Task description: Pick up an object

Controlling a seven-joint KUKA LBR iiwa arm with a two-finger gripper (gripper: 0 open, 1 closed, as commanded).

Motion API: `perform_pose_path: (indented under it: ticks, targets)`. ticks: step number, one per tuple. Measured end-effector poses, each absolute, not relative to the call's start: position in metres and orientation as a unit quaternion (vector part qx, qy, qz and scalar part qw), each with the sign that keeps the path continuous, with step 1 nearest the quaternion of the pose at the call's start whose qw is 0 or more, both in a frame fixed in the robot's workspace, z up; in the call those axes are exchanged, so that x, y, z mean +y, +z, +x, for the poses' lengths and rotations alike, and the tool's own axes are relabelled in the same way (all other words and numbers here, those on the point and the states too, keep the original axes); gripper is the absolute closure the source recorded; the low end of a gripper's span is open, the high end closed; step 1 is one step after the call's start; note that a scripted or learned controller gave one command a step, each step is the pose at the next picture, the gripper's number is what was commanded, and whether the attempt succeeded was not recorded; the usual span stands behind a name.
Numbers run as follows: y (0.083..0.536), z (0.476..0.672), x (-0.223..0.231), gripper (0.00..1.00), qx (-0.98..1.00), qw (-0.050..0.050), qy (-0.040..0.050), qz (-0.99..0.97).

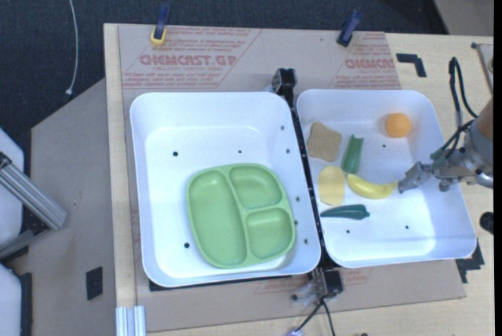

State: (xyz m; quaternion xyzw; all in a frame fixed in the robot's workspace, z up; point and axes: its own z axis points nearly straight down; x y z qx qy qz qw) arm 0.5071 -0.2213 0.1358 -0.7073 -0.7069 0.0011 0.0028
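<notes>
claw [409, 181] beside banana [369, 187], board [188, 60] reads CHEMCAST GP

Two white bins, left [149, 122] and right [423, 244], look like smooth, slightly glossy plastic. A pale green divided tray [239, 213] has a smooth, satin plastic finish. The toy foods look plastic: a glossy yellow banana [369, 187], a smooth orange ball [398, 125], a matt tan bread slice [323, 141]. The bench top [196, 60] is matt brown cardboard with red print. The gripper [409, 181] looks like dull grey metal
</notes>
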Motion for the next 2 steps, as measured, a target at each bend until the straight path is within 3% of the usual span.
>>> perform_pose_path:
  ticks: [1,2]
  targets:
    - [0.149,0.509,-0.222,1.00,-0.707,-0.001,-0.0001,-0.707]
    - [0.192,0.508,-0.223,1.00,-0.707,-0.003,-0.0009,-0.707]
